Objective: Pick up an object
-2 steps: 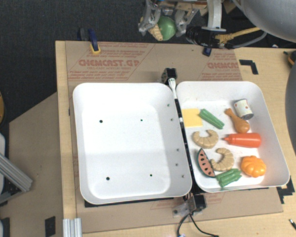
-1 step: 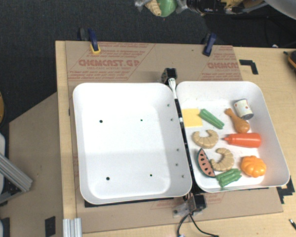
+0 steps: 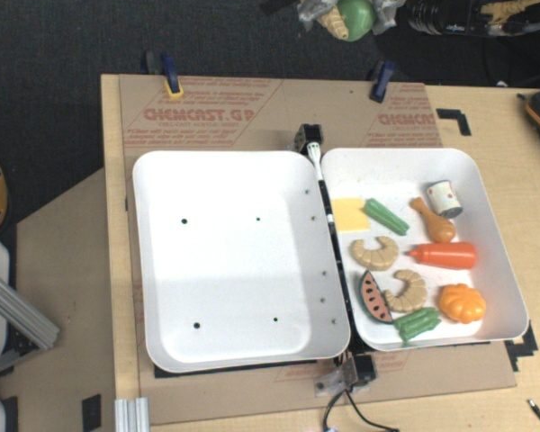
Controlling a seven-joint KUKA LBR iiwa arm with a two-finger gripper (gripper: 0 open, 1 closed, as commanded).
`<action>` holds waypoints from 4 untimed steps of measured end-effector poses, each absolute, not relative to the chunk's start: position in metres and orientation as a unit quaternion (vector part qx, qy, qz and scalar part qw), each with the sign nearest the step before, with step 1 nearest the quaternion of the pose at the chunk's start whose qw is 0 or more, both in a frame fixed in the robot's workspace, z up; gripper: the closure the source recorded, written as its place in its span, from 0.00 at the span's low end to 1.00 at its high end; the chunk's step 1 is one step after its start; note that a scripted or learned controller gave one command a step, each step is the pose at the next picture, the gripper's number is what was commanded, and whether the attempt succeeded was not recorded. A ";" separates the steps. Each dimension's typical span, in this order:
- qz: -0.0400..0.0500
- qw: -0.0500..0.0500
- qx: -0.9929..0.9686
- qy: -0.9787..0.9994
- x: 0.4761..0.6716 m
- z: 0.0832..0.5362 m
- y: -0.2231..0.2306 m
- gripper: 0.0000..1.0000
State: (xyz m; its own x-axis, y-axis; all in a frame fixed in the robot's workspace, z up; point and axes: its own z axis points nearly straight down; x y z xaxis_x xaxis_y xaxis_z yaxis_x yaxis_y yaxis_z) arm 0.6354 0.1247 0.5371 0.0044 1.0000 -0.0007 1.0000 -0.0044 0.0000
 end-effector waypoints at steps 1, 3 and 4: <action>-0.001 -0.001 0.709 0.706 0.598 0.535 0.078 1.00; -0.001 0.001 0.712 0.702 0.500 0.536 -0.118 1.00; -0.001 0.000 0.709 0.705 0.478 0.536 -0.158 1.00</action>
State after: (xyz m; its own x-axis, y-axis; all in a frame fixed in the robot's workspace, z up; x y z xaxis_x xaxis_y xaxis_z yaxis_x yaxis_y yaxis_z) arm 0.4778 -0.1580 0.5357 0.0054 1.0000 -0.0011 1.0000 -0.0054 -0.0009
